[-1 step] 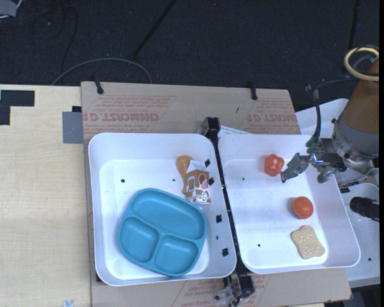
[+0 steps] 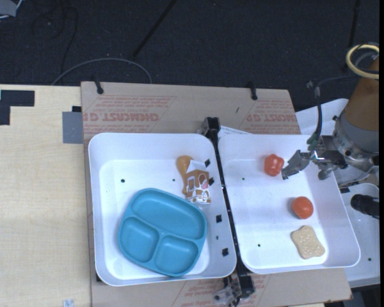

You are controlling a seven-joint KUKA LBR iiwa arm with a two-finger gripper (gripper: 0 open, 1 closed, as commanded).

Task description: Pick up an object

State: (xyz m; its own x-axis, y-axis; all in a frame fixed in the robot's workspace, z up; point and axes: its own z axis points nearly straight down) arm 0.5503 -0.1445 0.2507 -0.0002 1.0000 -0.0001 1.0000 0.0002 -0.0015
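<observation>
The right bin (image 2: pixel 269 261) holds a red tomato-like piece (image 2: pixel 273 165) near its back, a second red round piece (image 2: pixel 302 207) lower down, and a tan bread slice (image 2: pixel 307 242) near the front right. My gripper (image 2: pixel 305 164) hangs over the right side of that bin, its fingers spread open, one dark finger (image 2: pixel 293 165) just right of the upper red piece. Nothing sits between the fingers.
The left bin (image 2: pixel 105 171) holds a blue divided plate (image 2: pixel 162 231), an orange-brown piece (image 2: pixel 184 165) and a small patterned packet (image 2: pixel 198 187). A black divider (image 2: pixel 221 197) runs between the bins. Cardboard (image 2: pixel 179 110) lies behind them.
</observation>
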